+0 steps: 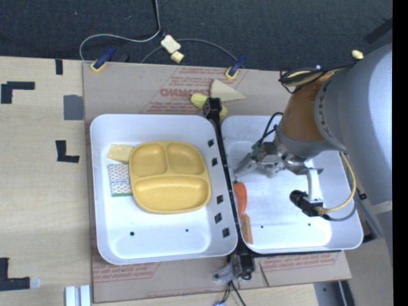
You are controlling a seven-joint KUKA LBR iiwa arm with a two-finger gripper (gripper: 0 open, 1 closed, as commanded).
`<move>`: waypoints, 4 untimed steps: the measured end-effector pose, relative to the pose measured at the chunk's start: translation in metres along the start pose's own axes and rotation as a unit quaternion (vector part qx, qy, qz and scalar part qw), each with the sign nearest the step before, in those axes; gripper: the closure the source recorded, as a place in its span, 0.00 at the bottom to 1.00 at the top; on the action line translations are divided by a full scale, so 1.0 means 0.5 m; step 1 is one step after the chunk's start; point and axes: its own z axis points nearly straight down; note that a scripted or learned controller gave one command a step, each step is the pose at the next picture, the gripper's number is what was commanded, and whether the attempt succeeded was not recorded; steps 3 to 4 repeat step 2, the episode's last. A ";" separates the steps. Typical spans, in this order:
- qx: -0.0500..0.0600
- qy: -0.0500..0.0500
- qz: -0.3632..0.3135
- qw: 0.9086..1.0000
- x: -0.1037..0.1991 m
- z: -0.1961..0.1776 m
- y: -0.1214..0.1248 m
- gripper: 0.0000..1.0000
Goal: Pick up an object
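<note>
1. Nearest the camera, at the bottom of the view, a small brown piece (247, 228) lies in the right bin (287, 234) against the wall it shares with the left bin (159, 244).
2. Just beyond it an orange carrot-like piece (240, 197) lies along that same wall, its long axis running near to far.
3. The gripper (250, 163) hangs low over the right bin, just past the carrot's far tip and slightly to its right. Whether it is spread or clenched I cannot tell, and nothing is visibly held.
4. Judged from this, the carrot is the closest pick: a short pull back toward the camera and the wall, with the grip set across its width.
5. In the left bin, a yellow divided plate (169, 176) sits beside a checked sponge (119, 179) and a pale block (120, 152).
</note>
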 end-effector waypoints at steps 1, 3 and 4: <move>-0.005 0.001 -0.003 1.000 0.057 -0.211 0.105 0.00; 0.003 0.002 -0.001 1.000 0.110 -0.199 -0.041 0.00; 0.003 0.002 -0.001 1.000 0.110 -0.199 -0.041 0.00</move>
